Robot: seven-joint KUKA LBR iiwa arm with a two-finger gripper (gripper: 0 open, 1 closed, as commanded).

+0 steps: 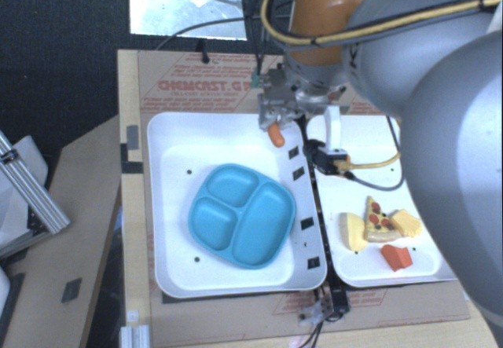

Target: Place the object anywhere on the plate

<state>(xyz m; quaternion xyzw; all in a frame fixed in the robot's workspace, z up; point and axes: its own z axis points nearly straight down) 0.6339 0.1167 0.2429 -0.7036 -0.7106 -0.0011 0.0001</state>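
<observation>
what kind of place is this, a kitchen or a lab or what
Most likely a robotics lab bench, not a kitchen. A grey industrial arm with trailing cables reaches over two white bins, which sit on a taped-down cardboard sheet. The food pieces and blue plate look like toy props.

Plate point(242, 215) light blue, bins point(174, 181) white. Carrot-like piece point(276, 134) orange. Pizza slice point(380, 220) yellow with red spots, cheese wedge point(353, 231) pale yellow, small block point(397, 258) red-orange.

Robot lab; bench point(196, 75), white bins point(169, 181)
</observation>
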